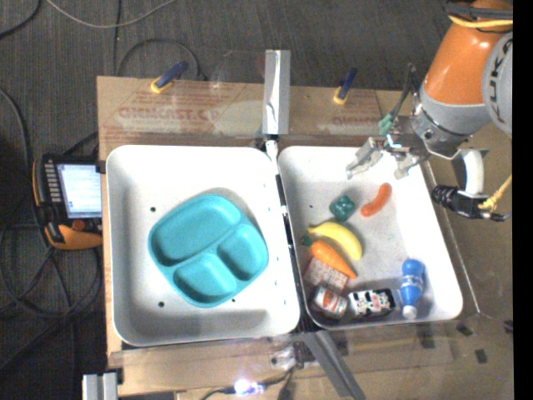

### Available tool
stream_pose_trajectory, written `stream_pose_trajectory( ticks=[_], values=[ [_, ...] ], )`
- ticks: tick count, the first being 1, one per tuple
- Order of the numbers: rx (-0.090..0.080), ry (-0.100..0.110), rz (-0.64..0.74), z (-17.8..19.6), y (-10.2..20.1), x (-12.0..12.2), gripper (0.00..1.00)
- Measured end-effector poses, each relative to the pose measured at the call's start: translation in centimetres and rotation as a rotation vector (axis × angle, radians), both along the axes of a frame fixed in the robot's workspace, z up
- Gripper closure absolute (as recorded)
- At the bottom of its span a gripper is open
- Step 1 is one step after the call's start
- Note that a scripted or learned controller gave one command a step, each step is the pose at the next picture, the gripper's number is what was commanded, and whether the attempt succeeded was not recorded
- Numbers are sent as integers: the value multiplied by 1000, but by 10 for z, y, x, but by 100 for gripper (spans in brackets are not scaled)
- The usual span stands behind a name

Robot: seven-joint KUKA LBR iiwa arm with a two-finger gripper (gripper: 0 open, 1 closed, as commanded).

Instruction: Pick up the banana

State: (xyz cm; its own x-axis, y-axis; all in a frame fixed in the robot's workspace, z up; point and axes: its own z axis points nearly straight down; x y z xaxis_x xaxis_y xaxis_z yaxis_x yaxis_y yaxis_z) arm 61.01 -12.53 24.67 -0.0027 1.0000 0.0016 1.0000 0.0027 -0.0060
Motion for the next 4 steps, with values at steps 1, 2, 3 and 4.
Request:
stream_pose_trajectory(
  ticks=[1,2,3,4],
  values=[
    [2,-2,189,-150,11,-32,0],
    [6,3,189,-145,12,-32,100],
    [-1,-1,192,-58,75,3,100],
    [-2,-2,465,-51,52,19,100]
  ],
)
